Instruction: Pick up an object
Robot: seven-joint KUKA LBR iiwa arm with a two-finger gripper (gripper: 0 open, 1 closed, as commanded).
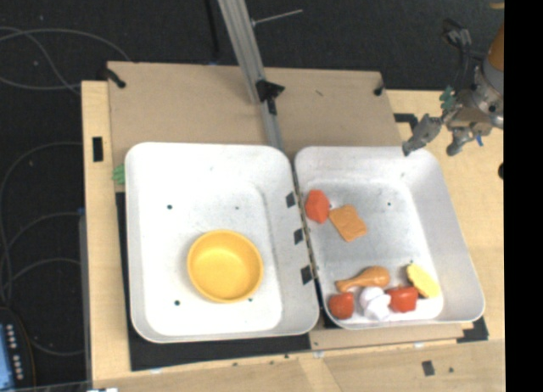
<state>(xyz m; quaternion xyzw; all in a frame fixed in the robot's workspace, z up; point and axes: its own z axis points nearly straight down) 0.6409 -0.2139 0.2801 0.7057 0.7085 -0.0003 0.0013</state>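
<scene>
Gripper (441, 137) open, grasping nothing, hovering past right white bin's (424, 180) far right corner, round yellow plastic bowl (224, 265) in left white bin (161, 178), orange toy food block (348, 223) in right bin

No readable text or labels

Glossy yellow plastic bowl (225, 265), speckled matt white bins (212, 161) (plastic-looking), bare wooden bench (322, 110)
</scene>
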